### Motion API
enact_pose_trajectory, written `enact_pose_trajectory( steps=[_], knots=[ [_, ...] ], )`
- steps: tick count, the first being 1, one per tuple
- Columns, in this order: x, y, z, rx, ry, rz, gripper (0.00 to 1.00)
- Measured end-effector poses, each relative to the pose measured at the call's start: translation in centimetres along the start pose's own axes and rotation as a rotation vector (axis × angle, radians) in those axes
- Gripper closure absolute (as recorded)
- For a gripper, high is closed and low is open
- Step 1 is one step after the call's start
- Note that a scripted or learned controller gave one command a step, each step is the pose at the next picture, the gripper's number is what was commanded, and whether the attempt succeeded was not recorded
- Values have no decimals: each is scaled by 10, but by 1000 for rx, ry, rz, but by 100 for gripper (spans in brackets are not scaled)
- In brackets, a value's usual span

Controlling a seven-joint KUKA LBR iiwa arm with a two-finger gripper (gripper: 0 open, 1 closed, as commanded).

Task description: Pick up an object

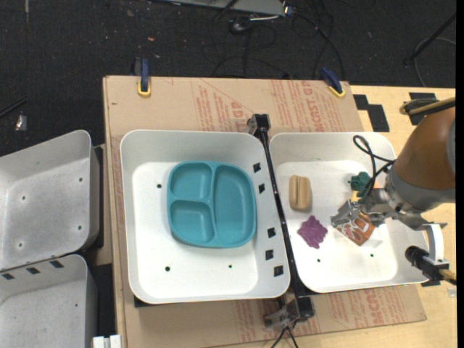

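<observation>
On the cardboard-covered bench (pixel 217 100), the right bin (pixel 326 278) holds an orange-and-white packet (pixel 360 230) directly under the gripper (pixel 353 218). Whether the jaws grip it cannot be told; the lift remains undone. A purple piece (pixel 312 231) and tan block (pixel 299 192) lie nearby.

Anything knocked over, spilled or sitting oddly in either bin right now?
Nothing stands out. The teal divided plate lies flat in the left bin. The tan block and purple piece lie apart in the right bin, with the tool over a crinkled orange-and-white item.
</observation>
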State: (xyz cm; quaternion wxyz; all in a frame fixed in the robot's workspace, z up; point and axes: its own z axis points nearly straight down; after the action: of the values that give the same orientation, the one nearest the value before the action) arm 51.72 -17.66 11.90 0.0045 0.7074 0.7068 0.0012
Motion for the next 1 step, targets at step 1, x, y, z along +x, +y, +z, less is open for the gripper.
enact_pose_trajectory(
  steps=[1],
  knots=[
    [-1,2,-14,-6,-3,1,100]
  ],
)
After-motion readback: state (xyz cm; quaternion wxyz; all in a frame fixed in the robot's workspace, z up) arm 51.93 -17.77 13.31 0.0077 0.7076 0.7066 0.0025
